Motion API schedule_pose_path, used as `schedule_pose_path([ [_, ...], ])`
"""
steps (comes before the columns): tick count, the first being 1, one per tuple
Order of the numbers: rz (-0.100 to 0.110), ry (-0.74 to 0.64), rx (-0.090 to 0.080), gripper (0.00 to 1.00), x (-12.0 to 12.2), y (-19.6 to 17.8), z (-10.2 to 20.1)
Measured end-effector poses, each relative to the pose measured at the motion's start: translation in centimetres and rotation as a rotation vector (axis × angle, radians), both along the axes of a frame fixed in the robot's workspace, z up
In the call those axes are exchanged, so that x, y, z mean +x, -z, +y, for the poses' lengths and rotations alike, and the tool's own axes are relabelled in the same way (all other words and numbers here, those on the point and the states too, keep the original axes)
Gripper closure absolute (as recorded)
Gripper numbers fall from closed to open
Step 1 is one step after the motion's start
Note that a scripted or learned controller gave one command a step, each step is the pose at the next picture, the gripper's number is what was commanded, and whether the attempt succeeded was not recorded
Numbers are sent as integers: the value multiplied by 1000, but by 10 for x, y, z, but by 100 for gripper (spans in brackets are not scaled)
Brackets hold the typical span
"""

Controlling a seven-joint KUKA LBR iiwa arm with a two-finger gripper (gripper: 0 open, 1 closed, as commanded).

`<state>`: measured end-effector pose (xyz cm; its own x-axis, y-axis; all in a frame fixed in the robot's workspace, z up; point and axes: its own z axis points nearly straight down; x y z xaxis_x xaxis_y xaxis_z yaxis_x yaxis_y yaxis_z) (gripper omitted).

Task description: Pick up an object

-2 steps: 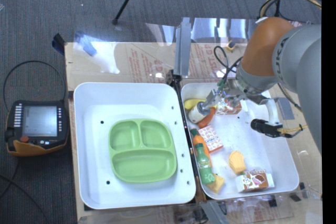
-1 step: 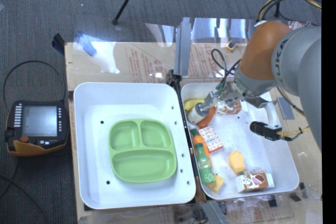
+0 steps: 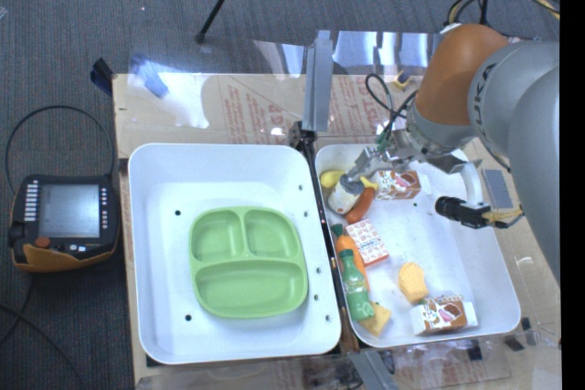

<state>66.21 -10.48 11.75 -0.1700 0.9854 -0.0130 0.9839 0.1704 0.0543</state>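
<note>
Dark grey carpet surrounds the bench (image 3: 228, 110), and a teach pendant (image 3: 64, 222) sits on the floor off to the left. On the bench lie two white bins side by side.

In the right bin (image 3: 475, 274), the thing under the arm is a small pale bottle (image 3: 346, 194), whitish with a yellow patch beside it, lying at the bin's upper left corner against an orange carrot-like piece (image 3: 363, 203). Around it: a red-and-white carton (image 3: 398, 184) just to its right, a small printed box (image 3: 366, 243) below, a green bottle with an orange cap (image 3: 353, 280) along the left wall, a yellow wedge (image 3: 412, 282) and another printed carton (image 3: 443, 314) near the bottom.

Over in the left bin (image 3: 151, 187) lies a green divided plate (image 3: 248, 261) (three compartments, nothing visible in them).

And the gripper (image 3: 367, 165) hangs at the upper left of the right bin, right over the pale bottle and the carton. Whether its fingers are spread or closed, and whether they touch anything, I cannot tell from this angle.
</note>
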Motion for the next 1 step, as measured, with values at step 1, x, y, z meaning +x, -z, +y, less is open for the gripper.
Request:
schedule_pose_path([
  [1, -1, -2, -2, 0, 0, 0, 2],
])
